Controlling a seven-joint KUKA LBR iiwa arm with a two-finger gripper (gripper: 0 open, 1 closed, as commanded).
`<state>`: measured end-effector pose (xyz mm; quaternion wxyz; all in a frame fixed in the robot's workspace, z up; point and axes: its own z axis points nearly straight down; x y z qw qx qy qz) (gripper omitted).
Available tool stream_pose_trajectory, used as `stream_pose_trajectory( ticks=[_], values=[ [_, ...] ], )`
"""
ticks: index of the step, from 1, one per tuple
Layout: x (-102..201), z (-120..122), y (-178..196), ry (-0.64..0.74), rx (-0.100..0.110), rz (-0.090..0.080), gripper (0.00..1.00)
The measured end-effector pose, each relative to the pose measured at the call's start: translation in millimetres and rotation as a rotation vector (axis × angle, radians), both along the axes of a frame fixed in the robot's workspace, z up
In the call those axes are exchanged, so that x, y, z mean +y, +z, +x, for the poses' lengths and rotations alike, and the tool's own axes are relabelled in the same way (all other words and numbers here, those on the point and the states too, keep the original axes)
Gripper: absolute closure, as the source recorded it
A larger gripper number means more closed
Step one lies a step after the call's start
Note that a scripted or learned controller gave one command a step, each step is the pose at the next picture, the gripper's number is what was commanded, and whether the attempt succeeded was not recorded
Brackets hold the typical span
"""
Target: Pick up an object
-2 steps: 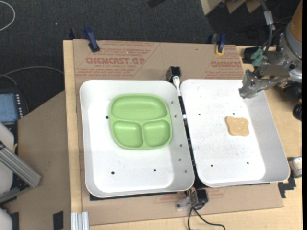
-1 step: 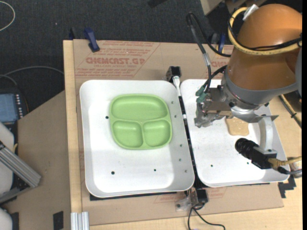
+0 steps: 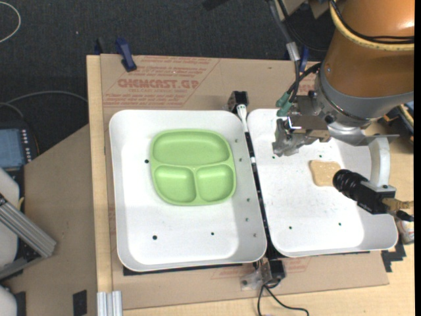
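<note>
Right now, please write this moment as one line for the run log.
gripper: above right white bin, holding nothing seen | tan flat piece: in right bin | green three-compartment plate: in left white bin

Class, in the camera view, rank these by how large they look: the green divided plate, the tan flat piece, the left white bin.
1. left white bin
2. green divided plate
3. tan flat piece, clearly the smallest

Both bins, left and right, look like smooth white plastic w/ a slight sheen; the green tray is matt plastic. Board under them looks like plain brown cardboard, matt; the arm has a glossy orange shell over grey metal.
</note>
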<state>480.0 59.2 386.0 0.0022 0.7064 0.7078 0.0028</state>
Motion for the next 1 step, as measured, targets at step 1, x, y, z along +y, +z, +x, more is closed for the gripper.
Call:
stream_pose_trajectory(
  ticks=[1],
  values=[
    [36.4, -0.5, 19.7, 0.002, 0.003, 0.001, 1.00]
  ],
)
